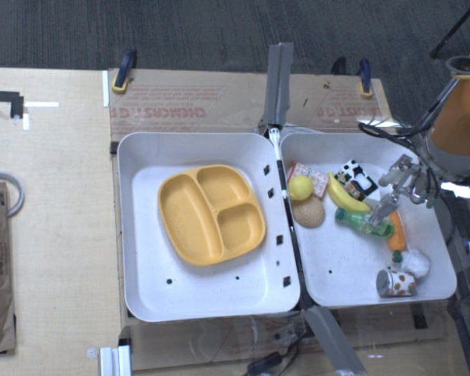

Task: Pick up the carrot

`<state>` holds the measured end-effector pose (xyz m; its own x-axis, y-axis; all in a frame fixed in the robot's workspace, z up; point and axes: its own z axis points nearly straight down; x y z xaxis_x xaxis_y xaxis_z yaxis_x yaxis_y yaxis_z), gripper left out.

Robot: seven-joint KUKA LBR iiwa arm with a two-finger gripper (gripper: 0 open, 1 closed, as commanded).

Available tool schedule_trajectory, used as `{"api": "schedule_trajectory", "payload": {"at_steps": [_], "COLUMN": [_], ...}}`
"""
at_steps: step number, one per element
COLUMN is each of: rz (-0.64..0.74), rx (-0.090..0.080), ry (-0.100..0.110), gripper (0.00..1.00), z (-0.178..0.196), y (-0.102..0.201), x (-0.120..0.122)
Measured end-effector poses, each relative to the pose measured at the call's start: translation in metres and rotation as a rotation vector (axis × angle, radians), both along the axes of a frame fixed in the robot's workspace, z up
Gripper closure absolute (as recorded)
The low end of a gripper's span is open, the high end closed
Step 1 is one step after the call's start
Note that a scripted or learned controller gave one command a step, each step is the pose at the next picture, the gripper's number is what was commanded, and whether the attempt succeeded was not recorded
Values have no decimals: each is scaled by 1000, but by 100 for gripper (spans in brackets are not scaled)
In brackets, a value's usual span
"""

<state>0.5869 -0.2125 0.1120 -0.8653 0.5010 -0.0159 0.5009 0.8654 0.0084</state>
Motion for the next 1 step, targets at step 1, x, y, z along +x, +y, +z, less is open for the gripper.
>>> {"api": "schedule_trajectory", "payload": {"at_steps": [1], "rz": [23], "rx": [1], "ry": [18], "gripper": [0], "z": [-22], "y": [-9], "x": [-72]}}
